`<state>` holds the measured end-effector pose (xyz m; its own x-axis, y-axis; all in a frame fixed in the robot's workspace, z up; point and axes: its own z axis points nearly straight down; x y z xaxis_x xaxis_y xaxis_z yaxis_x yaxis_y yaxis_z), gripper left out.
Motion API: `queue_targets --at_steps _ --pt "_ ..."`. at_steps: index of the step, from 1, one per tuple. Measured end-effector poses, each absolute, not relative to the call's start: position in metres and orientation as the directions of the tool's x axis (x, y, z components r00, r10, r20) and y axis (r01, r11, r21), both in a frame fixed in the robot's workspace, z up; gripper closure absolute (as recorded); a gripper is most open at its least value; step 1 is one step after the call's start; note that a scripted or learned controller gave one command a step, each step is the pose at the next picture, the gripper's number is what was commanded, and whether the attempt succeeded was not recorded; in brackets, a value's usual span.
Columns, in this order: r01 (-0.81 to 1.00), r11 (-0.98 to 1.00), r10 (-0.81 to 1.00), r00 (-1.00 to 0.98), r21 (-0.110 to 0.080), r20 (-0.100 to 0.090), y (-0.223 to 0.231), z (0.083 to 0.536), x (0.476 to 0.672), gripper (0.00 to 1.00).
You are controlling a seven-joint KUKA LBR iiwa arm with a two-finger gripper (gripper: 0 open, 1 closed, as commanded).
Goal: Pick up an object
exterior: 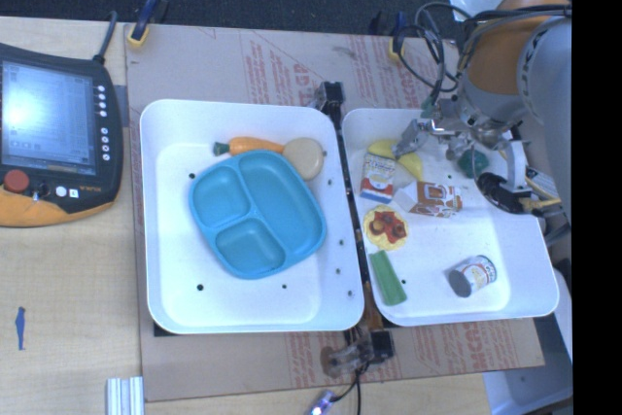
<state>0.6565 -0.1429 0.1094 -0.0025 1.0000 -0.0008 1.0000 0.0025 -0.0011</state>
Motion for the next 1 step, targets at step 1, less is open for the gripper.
queue_targets --at_steps 1 --pt "1.0 0.004 1.0 -0.004 0.003 -0.002 -0.1044 0.0953 0.5742 0.0"
